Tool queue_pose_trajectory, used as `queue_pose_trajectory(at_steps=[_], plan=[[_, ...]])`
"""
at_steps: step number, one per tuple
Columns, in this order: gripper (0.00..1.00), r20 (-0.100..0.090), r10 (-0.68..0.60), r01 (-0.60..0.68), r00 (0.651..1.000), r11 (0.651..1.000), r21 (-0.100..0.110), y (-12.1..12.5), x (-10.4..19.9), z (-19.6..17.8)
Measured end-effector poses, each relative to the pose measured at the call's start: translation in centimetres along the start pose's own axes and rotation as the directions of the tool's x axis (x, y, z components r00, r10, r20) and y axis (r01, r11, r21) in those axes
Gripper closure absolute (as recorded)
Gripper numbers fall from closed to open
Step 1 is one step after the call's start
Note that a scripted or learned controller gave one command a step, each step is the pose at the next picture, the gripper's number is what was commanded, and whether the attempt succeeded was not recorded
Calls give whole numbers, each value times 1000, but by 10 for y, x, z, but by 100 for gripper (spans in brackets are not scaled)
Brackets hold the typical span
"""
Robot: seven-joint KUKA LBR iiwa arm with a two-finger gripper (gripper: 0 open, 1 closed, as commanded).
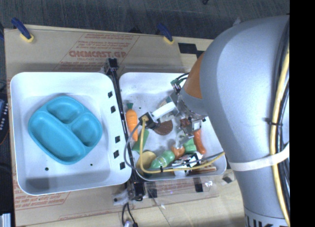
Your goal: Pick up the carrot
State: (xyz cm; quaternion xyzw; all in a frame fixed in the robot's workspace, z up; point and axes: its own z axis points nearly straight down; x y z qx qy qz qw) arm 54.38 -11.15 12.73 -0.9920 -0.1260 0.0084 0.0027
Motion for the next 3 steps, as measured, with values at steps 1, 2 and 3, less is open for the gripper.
queue_pose_trajectory(at_steps=[1,2,3], plan=[[0,-7,-8,8,1000,1000,1,-90,-44,-64],[0,-8,-24,24,1000,1000,1,-109,33,-63],[0,-7,-22,22,1000,1000,1,-108,32,-63]])
